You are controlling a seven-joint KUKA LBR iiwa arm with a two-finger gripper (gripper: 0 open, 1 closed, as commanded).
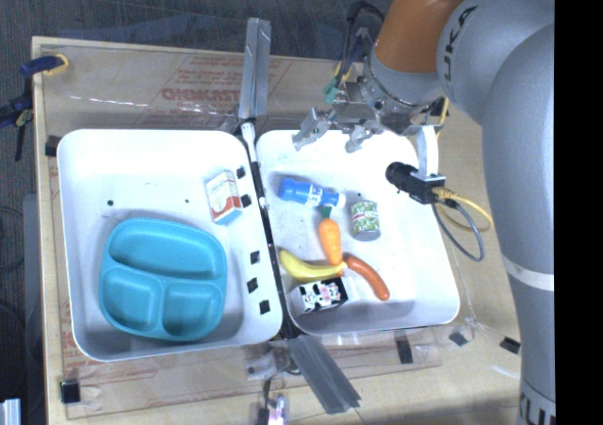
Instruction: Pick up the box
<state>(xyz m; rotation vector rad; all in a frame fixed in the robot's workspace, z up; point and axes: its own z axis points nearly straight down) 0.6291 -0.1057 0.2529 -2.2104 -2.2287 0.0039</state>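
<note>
The tool (334, 134) hangs over the far edge of the right bin (435, 272), its two fingers spread apart and holding nothing, tips pointing down at the bin's far-left corner. The grey arm (490, 56) with its orange band comes in from the right and leans over that bin's far rim, which likely explains why the tool sits high and back: it looks parked above the contents, not yet committed to any object.

Just in front of the tool lies a blue bottle (306, 192) on its side, then a small can (365, 219) standing near the middle, a carrot (330, 238), a banana (309, 267) and a sausage (367, 278) crowded toward the near side. A small black-and-white carton (322, 295) is wedged at the near edge beside the divider.

The box (222, 196), white with red print, is in the left bin (71, 225), resting against its right wall close to the divider, tilted. A blue divided plate (165, 277) fills the near part of that bin, apart from the box.

Judging from this, the wall crowds the box on one side, so a finger has little room there; the open floor to its left and far side offers the freer approach.
</note>
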